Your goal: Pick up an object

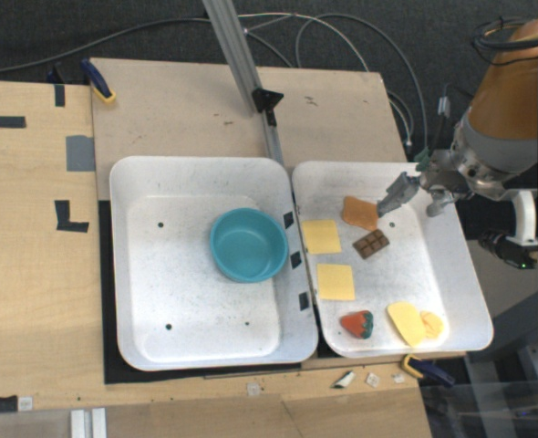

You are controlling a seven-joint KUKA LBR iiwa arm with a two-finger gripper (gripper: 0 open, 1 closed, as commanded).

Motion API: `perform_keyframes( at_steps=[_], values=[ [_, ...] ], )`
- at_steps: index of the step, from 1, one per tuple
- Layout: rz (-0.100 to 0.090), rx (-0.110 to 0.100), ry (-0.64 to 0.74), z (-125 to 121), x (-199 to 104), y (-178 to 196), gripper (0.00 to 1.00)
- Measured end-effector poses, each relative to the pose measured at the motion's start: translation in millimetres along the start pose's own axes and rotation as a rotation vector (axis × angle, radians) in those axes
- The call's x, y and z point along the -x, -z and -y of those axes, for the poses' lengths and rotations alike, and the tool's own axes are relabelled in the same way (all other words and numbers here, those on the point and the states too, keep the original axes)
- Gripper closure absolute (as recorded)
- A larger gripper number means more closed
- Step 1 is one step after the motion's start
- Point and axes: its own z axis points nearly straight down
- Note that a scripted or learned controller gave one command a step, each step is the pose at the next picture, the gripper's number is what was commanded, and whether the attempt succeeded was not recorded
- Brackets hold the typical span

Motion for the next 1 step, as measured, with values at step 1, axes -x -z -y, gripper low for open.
perform_keyframes(
  at_steps=[1],
  values=[
    [0.000, 0.000, 0.000, 0.0, 0.0, 0.0, 0.00]
  ],
)
